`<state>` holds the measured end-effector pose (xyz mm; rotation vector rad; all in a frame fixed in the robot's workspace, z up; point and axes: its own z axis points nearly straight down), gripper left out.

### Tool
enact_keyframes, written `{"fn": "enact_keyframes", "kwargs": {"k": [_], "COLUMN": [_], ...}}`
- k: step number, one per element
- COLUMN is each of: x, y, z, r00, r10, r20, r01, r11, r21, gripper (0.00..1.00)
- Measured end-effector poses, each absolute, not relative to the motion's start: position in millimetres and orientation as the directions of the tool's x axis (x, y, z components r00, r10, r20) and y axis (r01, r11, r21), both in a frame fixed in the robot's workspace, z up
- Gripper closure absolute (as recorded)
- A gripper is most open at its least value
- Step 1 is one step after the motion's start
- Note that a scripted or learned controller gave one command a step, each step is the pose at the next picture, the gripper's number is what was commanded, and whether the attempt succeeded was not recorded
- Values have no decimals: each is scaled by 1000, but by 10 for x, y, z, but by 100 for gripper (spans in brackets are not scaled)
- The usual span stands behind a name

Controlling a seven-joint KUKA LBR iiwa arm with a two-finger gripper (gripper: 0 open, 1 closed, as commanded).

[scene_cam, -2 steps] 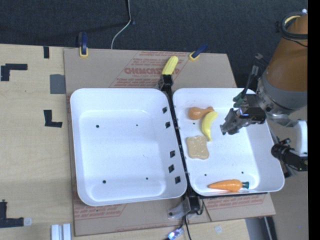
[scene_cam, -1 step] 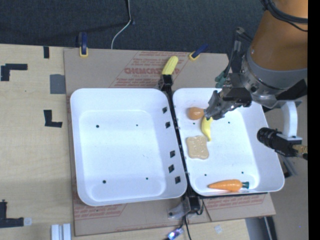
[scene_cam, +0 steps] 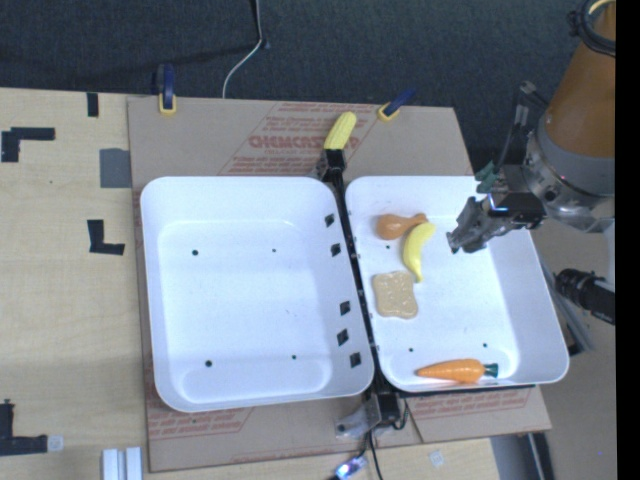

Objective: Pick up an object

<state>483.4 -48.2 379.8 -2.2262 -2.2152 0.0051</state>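
The left bin (scene_cam: 240,288) sits on a cardboard sheet (scene_cam: 290,133), joined along the middle by a row of black clips (scene_cam: 345,288) to the right bin (scene_cam: 525,298). At the top of that seam a yellow clamp (scene_cam: 340,133) grips the rims. Inside the right bin, nearest the seam, lies a tan slice of toast (scene_cam: 395,295), flat on the floor. Above it an orange drumstick-shaped piece (scene_cam: 396,225) touches the upper end of a yellow banana (scene_cam: 416,250), which slants down toward the toast. Along the bin's lower edge rests a carrot (scene_cam: 455,371), its green tip pointing right. The gripper (scene_cam: 467,236) hangs over the upper right part of this bin, just to the right of the banana and apart from it, with the carrot well below. Whether its claw is parted or closed I cannot tell; it appears as a dark mass with nothing seen in it
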Motion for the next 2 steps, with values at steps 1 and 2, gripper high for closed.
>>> {"fn": "enact_keyframes", "kwargs": {"k": [1,2], "x": [4834,4838], "y": [193,164], "z": [3476,3594], "r00": [-7,-4], "r10": [1000,1000], "r20": [1,0], "r01": [1000,1000], "r11": [7,4], "r21": [-5,-3], "gripper": [100,100]}}
